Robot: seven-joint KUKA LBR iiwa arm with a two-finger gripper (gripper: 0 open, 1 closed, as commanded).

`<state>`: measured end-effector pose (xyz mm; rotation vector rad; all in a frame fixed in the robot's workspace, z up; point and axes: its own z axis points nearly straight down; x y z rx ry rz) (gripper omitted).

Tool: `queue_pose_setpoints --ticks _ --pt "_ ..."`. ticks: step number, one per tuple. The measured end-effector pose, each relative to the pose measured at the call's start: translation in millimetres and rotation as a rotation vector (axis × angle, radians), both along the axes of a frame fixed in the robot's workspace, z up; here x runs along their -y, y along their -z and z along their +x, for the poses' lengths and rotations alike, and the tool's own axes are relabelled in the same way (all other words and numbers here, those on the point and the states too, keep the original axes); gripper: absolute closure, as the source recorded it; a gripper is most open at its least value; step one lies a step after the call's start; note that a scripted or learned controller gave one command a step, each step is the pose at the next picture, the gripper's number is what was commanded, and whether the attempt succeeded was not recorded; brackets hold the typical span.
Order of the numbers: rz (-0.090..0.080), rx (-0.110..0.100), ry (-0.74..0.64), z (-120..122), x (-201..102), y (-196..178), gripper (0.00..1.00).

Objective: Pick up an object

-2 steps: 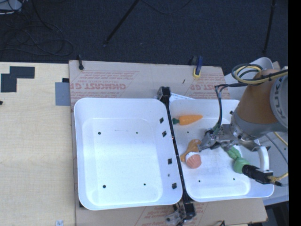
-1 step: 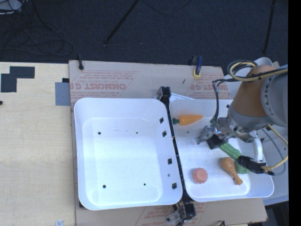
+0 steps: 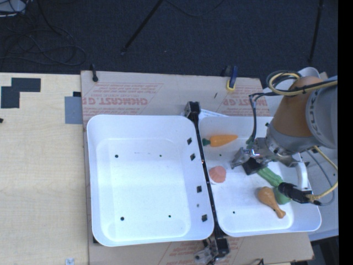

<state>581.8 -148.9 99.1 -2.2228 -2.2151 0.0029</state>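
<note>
A: Two white bins sit side by side on the surface; the left bin (image 3: 102, 148) takes up the middle of the frame and the right bin (image 3: 309, 222) lies at the lower right. The toys are in the right one: a carrot (image 3: 222, 140) near its upper left corner, a pink disc (image 3: 218, 174) close to the divider, a tan drumstick (image 3: 271, 201) toward the bottom, and a green piece (image 3: 271, 177) partly under the arm.

B: And the gripper (image 3: 248, 160)?

A: Low in the right bin, between the carrot above and the drumstick below, to the right of the pink disc. Its dark metal parts blur together at this slant, so I cannot tell how far apart they stand, and I see nothing clearly caught between them.

B: Why there?

A: My guess is that it has come in from the right edge to try for whatever lies nearest, probably the green piece just beside it. The toys are spread well apart, which should keep neighbours clear of a grasp. The lift is not yet done.
</note>
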Motion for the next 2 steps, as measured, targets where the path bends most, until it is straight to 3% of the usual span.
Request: queue_pose_setpoints --ticks 2 --pt "0.000 0.000 0.000 0.0 0.0 0.0 0.00"
